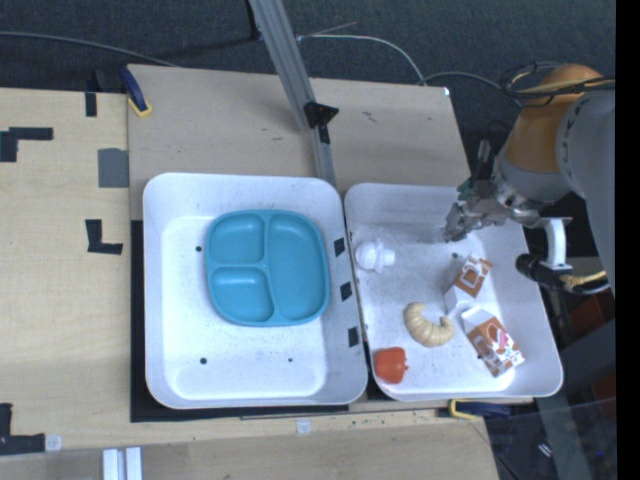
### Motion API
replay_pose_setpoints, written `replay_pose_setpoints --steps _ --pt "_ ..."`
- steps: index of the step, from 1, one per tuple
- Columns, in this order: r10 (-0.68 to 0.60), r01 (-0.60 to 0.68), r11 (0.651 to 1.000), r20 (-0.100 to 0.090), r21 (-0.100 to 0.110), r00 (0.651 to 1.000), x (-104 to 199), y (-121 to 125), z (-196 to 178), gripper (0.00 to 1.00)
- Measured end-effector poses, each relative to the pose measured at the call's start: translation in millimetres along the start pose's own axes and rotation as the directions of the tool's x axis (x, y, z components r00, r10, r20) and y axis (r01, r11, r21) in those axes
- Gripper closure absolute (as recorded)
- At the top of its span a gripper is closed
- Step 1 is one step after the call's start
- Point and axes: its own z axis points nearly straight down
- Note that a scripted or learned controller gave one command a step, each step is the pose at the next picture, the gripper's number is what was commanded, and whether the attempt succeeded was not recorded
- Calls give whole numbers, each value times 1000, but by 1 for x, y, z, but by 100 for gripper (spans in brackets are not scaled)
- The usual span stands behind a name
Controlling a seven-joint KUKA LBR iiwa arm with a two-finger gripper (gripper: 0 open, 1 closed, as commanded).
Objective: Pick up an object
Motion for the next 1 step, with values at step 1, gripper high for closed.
replay_pose_setpoints --steps 1 --pt "0 0 1000 0 -6 1000 3 11 -50 100"
